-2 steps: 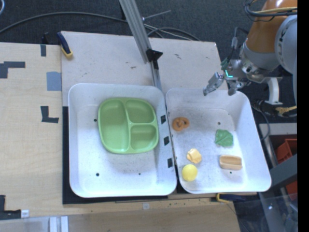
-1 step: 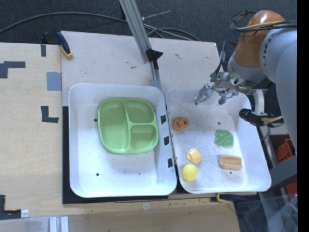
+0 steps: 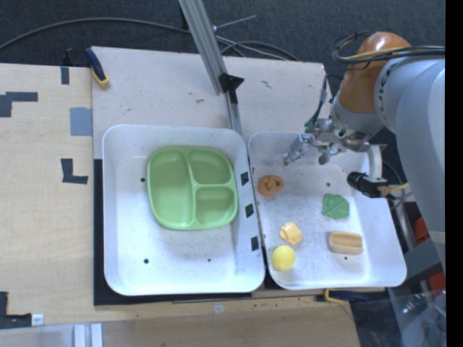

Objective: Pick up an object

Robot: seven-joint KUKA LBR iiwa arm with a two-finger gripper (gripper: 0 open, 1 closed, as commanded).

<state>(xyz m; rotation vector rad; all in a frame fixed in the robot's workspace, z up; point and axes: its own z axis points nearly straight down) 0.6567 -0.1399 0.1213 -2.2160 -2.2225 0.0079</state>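
The right bin (image 3: 376, 266) holds a brown round cookie-like piece (image 3: 270, 185), a green leafy piece (image 3: 335, 207), a small yellow-orange piece (image 3: 291, 233), a yellow ball (image 3: 283, 257) and a tan bread roll (image 3: 345, 242). My gripper (image 3: 307, 155) hangs over the far part of this bin, above and to the right of the brown piece. It is open, with nothing between its fingers. It touches none of the objects.
The left bin (image 3: 123, 251) carries a green divided plate (image 3: 193, 186). A slanted metal rail (image 3: 205, 35) runs down to the bins' shared far corner. The grey arm (image 3: 412, 100) with its orange band fills the right side.
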